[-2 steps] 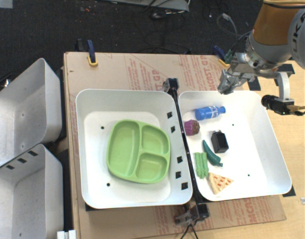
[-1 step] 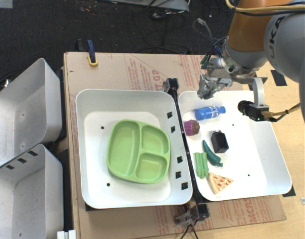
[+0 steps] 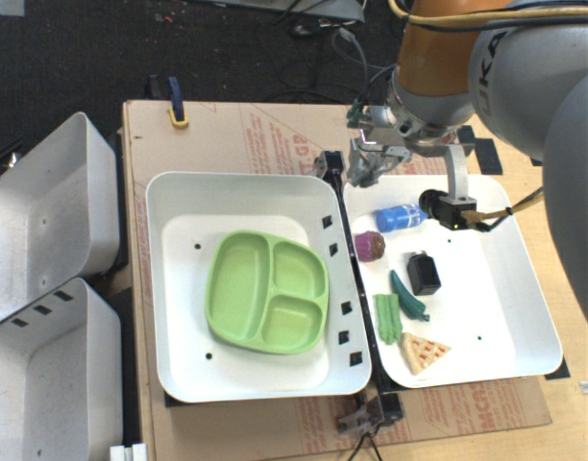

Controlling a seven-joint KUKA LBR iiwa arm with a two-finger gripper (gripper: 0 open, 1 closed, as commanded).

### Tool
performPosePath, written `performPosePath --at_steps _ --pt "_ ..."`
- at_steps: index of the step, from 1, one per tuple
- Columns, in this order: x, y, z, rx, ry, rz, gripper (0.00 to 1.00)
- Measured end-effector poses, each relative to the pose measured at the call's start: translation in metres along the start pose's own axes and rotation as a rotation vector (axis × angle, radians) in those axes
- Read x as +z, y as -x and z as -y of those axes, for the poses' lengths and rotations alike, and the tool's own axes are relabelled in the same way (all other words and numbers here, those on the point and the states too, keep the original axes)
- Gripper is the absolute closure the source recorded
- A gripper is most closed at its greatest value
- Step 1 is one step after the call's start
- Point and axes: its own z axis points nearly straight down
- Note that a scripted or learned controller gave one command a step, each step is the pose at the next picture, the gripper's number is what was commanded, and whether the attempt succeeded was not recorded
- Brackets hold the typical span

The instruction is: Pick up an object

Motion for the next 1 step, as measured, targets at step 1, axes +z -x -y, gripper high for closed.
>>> performPosePath --at_steps 1 --pt "0.0201 -0.0560 -0.0009 0.000 -0.003 0.000 1.00"
